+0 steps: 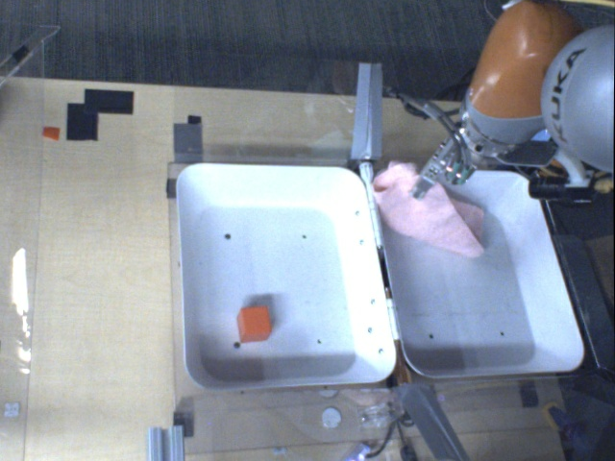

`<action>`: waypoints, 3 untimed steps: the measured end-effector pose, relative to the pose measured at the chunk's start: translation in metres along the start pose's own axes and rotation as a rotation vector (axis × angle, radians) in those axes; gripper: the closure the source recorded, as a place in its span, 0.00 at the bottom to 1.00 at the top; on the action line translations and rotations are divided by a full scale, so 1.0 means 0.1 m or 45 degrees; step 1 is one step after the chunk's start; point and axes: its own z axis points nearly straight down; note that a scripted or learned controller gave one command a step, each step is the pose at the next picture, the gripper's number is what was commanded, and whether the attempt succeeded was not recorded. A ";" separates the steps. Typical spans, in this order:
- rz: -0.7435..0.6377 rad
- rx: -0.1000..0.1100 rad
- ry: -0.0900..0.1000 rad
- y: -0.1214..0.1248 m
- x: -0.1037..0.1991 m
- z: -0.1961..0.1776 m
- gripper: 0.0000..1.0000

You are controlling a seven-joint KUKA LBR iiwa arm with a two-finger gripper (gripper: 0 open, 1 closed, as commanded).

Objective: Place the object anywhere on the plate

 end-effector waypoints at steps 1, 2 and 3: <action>-0.007 0.000 0.000 0.03 -0.02 -0.40 1.00; -0.517 0.000 0.003 0.22 0.42 -0.38 1.00; -0.816 -0.001 0.003 0.45 0.77 -0.35 1.00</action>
